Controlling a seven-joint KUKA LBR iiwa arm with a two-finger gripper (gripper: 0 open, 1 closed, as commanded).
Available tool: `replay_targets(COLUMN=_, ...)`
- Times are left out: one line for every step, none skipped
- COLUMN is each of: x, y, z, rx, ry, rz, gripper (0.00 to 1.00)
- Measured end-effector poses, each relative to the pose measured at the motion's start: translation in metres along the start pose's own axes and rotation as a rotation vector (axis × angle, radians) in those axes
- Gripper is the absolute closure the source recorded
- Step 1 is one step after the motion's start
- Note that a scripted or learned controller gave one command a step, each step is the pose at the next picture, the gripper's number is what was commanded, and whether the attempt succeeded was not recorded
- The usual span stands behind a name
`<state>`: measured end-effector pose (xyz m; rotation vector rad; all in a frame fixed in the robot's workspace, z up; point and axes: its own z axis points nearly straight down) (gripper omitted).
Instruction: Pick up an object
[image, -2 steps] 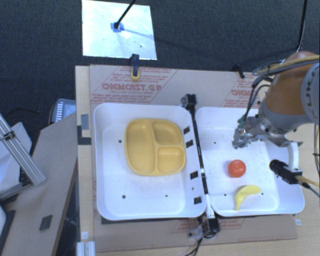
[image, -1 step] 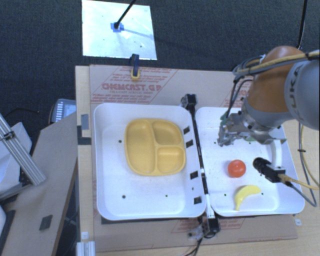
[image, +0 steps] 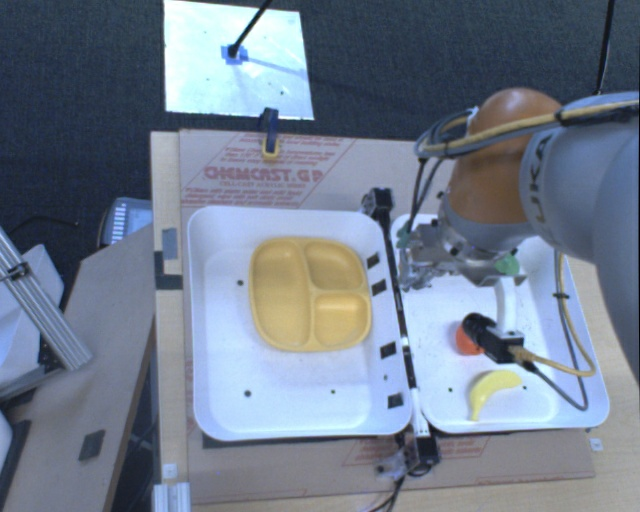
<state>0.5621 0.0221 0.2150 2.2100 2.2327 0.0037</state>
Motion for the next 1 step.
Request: replay_targets(x=0.0538, y=0.0029, z=-0.003, rx=0.0, ry=0.001, rz=-0.001, gripper=1.0)
